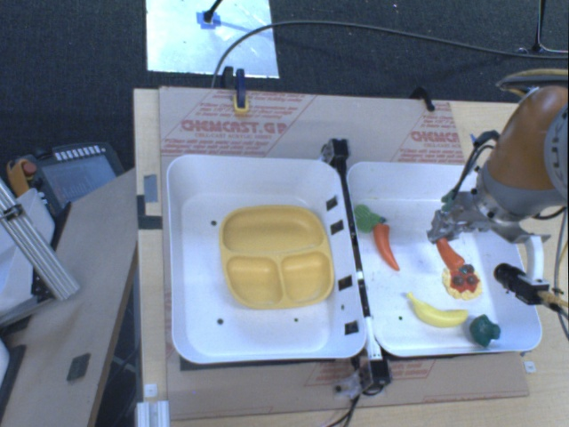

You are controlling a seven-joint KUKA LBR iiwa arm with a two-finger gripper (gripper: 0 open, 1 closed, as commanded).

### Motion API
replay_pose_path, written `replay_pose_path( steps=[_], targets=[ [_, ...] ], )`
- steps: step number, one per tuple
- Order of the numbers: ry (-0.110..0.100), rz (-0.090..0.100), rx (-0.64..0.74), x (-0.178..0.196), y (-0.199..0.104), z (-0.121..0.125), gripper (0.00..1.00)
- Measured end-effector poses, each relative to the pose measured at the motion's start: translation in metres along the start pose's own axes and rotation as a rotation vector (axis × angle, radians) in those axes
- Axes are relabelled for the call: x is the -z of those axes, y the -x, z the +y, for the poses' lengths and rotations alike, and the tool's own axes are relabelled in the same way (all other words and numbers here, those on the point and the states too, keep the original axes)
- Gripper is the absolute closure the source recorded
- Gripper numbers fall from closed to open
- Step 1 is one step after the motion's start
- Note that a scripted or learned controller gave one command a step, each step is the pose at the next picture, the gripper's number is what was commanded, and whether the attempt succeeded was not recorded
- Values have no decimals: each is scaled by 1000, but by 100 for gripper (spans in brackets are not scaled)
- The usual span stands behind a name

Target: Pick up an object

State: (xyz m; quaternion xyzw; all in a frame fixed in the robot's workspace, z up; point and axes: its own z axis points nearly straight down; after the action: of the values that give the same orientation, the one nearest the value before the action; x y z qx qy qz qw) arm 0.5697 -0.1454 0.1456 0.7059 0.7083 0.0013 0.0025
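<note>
My gripper (444, 228) hangs low over the right bin (418, 189), near its middle right. Directly under and in front of it lies a small red pepper-like toy (451, 255), its upper end touching or tucked under the gripper tip; I cannot tell whether it is gripped. A round yellow toy with red topping (463, 281) sits just below the red one. An orange carrot (385, 245) with a green top (365, 216) lies at the bin's left. Near the front edge rest a yellow banana (436, 312) and a dark green toy (484, 329).
The left bin (191, 238) holds a yellow divided plate (271, 256). A black divider with clips (348, 247) runs between the bins. The grey and orange arm (533, 154) covers the right bin's far right corner. A black fitting (520, 283) juts over its right rim.
</note>
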Motion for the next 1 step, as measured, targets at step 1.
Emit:
replay_pose_path(
  steps=[1],
  targets=[
    [1,0,1,48,2,10,100]
  ],
)
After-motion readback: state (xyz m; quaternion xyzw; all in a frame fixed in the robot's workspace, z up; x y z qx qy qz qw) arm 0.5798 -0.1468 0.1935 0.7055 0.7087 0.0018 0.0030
